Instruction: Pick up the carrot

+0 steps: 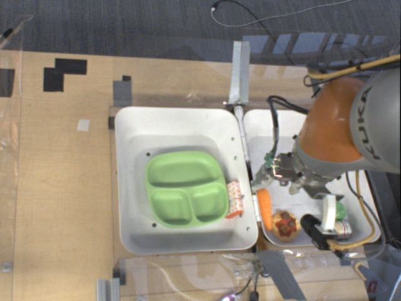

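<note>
An orange carrot lies lengthwise against the left wall of the right bin, near that bin's front. The gripper hangs low over the right bin, just above and to the right of the carrot's far end. The arm's grey and orange wrist covers most of the gripper. I see nothing held in it.
A round red-brown item sits right beside the carrot at the bin's front. A green object lies at the front right. The left bin holds a green divided plate and a small red-and-white packet by the shared wall.
</note>
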`<state>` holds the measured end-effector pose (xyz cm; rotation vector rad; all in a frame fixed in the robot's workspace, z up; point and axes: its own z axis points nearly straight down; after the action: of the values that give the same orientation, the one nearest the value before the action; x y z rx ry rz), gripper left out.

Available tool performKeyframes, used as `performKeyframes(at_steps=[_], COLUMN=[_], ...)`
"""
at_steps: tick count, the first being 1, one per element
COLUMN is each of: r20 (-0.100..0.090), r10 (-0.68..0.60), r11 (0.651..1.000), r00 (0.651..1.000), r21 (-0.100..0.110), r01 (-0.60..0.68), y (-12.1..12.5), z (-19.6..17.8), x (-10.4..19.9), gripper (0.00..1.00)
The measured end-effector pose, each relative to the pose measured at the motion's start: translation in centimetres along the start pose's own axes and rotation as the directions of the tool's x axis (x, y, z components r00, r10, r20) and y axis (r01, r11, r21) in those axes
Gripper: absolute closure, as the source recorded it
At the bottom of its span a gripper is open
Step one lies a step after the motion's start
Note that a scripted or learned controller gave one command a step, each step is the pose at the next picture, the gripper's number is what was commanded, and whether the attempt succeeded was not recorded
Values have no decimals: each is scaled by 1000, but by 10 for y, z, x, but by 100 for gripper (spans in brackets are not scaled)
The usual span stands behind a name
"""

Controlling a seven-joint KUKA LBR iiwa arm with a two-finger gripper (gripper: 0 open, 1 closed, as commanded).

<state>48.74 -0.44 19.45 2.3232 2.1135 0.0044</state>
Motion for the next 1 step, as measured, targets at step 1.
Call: performKeyframes(at_steps=[1], r20=[-1], r10=[2], r11=[1000], r00=[1000], r21=[-4], r01=[-2], y=[2], z=[-11], x=[0], gripper=[100])
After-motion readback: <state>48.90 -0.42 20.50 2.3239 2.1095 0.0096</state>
